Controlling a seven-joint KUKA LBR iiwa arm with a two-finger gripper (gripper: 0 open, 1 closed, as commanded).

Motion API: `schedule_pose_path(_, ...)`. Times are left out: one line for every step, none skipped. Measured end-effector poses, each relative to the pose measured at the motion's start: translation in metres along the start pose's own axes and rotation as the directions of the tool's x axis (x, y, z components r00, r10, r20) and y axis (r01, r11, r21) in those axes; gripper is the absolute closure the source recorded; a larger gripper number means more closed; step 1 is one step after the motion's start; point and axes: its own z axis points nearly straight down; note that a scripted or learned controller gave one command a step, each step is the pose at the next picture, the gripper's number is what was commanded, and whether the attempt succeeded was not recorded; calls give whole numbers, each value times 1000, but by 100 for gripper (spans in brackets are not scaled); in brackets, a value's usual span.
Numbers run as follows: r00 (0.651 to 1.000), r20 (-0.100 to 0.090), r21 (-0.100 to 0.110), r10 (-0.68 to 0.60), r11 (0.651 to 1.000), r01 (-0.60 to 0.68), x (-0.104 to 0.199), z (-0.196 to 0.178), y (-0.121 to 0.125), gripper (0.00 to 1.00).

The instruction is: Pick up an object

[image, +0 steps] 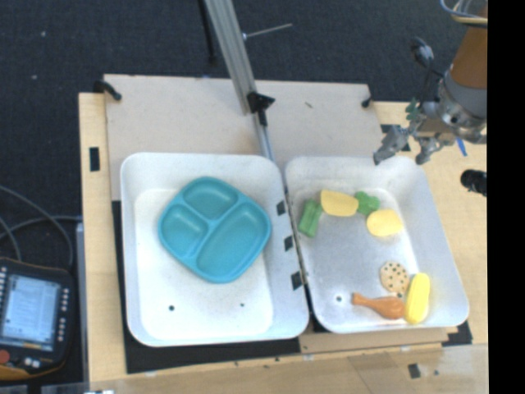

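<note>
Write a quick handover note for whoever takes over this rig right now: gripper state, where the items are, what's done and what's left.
Gripper: open, holding nothing, hovering over the far right corner of the right white bin.
Right bin: green block, yellow oval toy, small green piece, round yellow lemon-like toy, spotted round cookie, yellow banana-like toy, orange carrot-like toy.
Left white bin: blue divided plastic plate.
Done: nothing picked yet.
Left: descend, grasp one item, lift. The lemon-like toy looks nearest.
</note>
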Motion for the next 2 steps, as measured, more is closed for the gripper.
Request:
schedule_pose_path(1000, 1, 1, -1, 1000, 1, 0, 0, 0, 0)
schedule_pose_path(1000, 0, 4, 3, 1000, -3, -4, 42, -3, 0)
